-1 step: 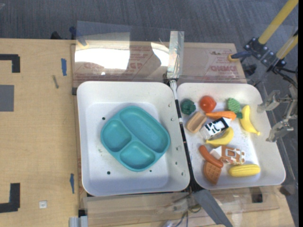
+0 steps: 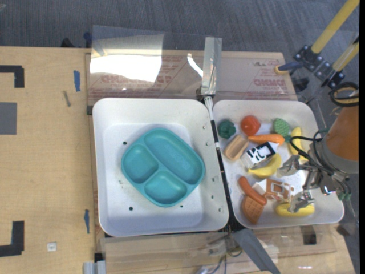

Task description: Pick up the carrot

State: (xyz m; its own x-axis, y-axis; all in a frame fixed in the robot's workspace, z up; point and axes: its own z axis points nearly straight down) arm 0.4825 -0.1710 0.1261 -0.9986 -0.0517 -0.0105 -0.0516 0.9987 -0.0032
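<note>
Much of the arm is cut off by the right edge of the camera view, so just its orange band and a knot of grey metal and cables can be seen. That tangle hides the right end of the right bin, and the gripper blends into it. Whether it is open or closed cannot be told, and nothing can be seen gripped in it. It hangs low over the right part of that bin, just above a yellow toy whose shape is partly covered. A second yellow piece and a green leafy toy are also partly masked by the wrist hardware.

The carrot lies flat in the upper middle of the right bin, long and orange. It sits below a red tomato and just above a black-and-white card, well apart from the gripper. A hot dog bun, a banana, a sausage and a waffle cone crowd around it.

The left bin holds a teal divided plate.
</note>
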